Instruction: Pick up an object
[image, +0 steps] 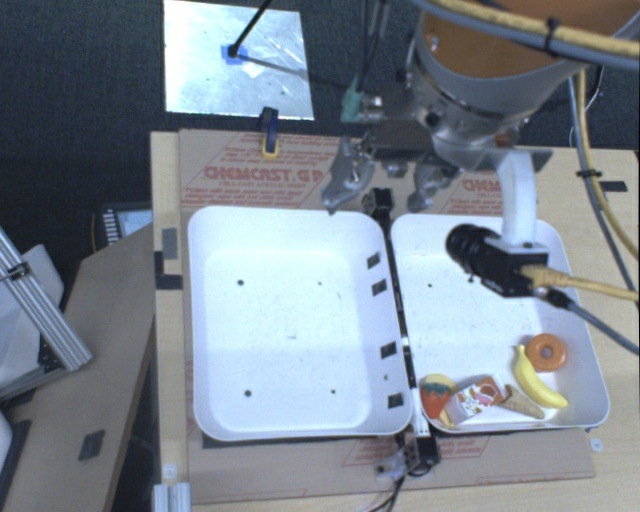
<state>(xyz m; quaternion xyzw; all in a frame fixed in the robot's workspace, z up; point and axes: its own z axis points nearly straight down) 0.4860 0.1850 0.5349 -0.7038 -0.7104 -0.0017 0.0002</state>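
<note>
My jaws stand apart, released, with nothing between them. My gripper (386, 190) hangs above the far rim of the shallow white plastic right bin (440, 320), just over the place where this bin meets the shallow white plastic left bin (290, 320).

The things I can pick all lie in the near corner of the right bin, well apart from my gripper. There is a curved yellow plastic banana (537, 380) against the bin's outer near wall, a round orange ring-shaped toy (546, 351) touching it on the far side, a small red and white packet (476, 397), a brown cone-shaped piece (521, 403) beside the packet, and a round orange-red toy fruit (436, 396) near the wall that the right bin shares with the left bin.

I think the danger is the crowding. The things lie close together and close to the near wall of the right bin, so one finger may come down on a neighbour or on the rim and only push the things away. The banana is smooth and curved, and it may slip out when I close. A black cylindrical device (487, 257) on a white bracket hangs over the far half of the right bin, and yellow and grey cables (585, 290) run from it toward the bin's outer side; they could catch the rim if I go low.

The middle of the right bin is bare floor, so there is good room to approach from there.
</note>
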